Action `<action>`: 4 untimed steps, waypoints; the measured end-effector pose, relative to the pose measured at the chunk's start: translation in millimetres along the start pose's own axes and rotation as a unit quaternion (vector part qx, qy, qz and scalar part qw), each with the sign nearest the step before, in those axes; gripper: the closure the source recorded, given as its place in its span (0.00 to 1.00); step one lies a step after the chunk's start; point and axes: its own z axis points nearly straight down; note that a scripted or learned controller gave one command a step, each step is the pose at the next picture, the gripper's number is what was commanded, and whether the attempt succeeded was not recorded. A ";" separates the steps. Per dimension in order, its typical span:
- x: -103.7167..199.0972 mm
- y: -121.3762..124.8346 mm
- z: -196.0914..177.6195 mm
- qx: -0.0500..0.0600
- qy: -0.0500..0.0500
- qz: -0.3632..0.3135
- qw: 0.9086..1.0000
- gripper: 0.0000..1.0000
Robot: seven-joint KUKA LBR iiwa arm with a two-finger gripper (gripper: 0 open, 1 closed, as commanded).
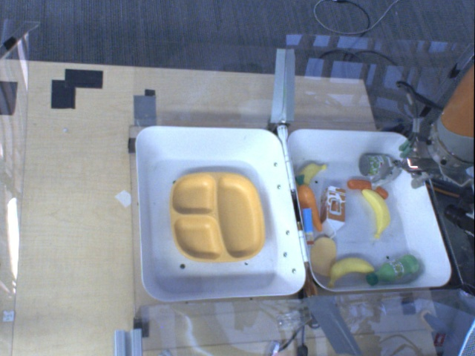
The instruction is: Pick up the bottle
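The green plastic bottle (395,269) is seen lying on its side in the right white bin's (442,252) near corner — beside a yellow banana (349,268). The gripper (415,162) is poised well apart, its state untellable.

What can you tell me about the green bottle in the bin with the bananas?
The green bottle lies on its side in the near right corner of the right-hand white bin. It looks like shiny plastic, with a lighter patch that may be a label around its body; its narrower end points toward the curved yellow banana beside it and seems to touch the banana's tip. Its far end rests close to the bin's wall. The two-finger gripper is well away from it, up by the bin's far right edge.
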 end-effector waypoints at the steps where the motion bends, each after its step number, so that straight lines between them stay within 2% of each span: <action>1: -15.7 77.8 99.1 -0.003 0.001 0.054 0.999 0.00; 2: 74.8 100.1 98.9 -0.003 0.000 0.087 0.996 0.00; 3: 35.8 98.1 100.3 0.010 0.008 0.233 0.972 0.00; 4: 100.4 98.3 99.7 0.000 -0.001 0.156 0.988 0.00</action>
